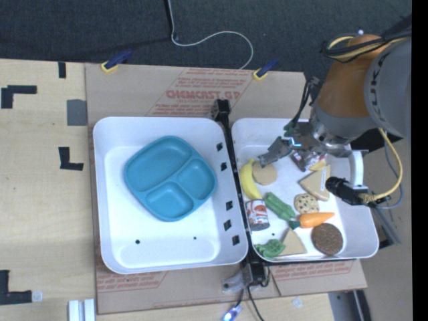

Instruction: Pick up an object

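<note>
My gripper [292,158] hangs over the back half of the right bin [361,249], and its two dark fingers stand apart, open, with bare bin floor showing between them. The left fingertip [271,157] sits just above a round tan biscuit [265,175], beside a yellow banana [249,180]. A pale cheese wedge [315,186] lies just under the right finger. Further forward are a green pickle [279,206], a spotted cracker [305,202], an orange carrot [315,219], a small can [258,214], a brown cookie [328,238], a sandwich triangle [293,242] and a green leaf [271,249].
The left bin [110,246] holds a blue divided plate [170,177]. A black divider [231,172] runs between the bins. The arm's grey and orange body [354,79] looms over the right bin's back right corner, with cables [391,172] trailing along its right side.
</note>
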Robot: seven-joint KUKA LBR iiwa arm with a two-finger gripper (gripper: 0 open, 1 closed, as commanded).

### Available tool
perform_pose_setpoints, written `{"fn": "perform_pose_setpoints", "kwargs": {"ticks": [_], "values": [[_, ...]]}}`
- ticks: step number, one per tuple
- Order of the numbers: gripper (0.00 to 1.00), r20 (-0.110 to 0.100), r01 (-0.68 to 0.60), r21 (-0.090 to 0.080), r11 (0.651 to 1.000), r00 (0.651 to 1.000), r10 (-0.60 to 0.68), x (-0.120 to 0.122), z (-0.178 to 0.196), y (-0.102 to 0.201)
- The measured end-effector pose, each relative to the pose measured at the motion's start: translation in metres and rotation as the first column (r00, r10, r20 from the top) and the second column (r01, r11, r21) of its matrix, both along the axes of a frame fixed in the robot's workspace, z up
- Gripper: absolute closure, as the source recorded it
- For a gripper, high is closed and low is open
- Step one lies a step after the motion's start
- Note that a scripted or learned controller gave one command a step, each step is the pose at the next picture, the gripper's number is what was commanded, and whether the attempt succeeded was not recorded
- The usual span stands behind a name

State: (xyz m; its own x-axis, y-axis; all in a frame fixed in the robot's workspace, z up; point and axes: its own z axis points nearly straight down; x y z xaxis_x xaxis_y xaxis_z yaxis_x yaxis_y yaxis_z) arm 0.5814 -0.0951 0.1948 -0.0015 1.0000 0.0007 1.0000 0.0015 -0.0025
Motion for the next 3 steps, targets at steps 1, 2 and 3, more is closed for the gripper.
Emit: {"fn": "perform_pose_setpoints", "kwargs": {"ticks": [1, 2, 3], "values": [[0.00, 0.002, -0.002, 0.002, 1.000, 1.000, 0.002, -0.070, 0.055, 0.035], [0.00, -0.003, -0.005, 0.002, 1.000, 1.000, 0.005, -0.099, 0.052, 0.093], [1.00, -0.003, -0.002, 0.000, 1.000, 1.000, 0.002, -0.098, 0.061, 0.090]]}}
